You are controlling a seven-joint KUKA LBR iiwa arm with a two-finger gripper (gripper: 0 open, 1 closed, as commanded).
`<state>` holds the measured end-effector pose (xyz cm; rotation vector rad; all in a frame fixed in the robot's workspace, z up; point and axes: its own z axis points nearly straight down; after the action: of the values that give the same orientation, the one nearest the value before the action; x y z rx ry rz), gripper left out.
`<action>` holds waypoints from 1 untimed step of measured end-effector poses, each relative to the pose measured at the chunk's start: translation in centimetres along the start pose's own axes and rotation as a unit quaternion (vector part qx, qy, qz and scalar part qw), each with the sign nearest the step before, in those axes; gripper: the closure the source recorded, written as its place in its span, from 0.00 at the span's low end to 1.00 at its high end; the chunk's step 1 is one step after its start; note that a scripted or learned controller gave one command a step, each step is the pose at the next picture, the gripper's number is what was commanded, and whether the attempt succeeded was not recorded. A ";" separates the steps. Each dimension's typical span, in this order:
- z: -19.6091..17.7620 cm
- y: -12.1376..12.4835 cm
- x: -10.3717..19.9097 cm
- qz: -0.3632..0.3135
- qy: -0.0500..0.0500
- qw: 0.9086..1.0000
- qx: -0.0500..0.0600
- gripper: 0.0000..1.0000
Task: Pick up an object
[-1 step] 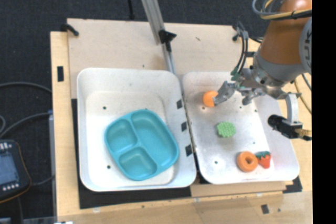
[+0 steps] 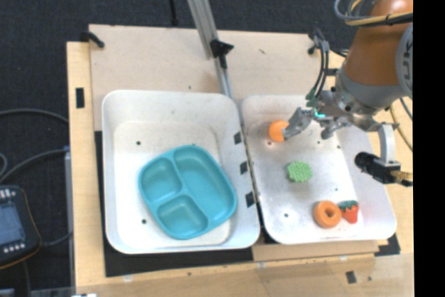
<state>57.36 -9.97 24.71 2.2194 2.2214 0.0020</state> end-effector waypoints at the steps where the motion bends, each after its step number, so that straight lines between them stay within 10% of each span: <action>1: 5.8 0.7 0.3 0.001 0.000 1.000 0.003 0.00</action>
<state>58.08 -9.64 18.90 2.2248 2.2212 -0.0059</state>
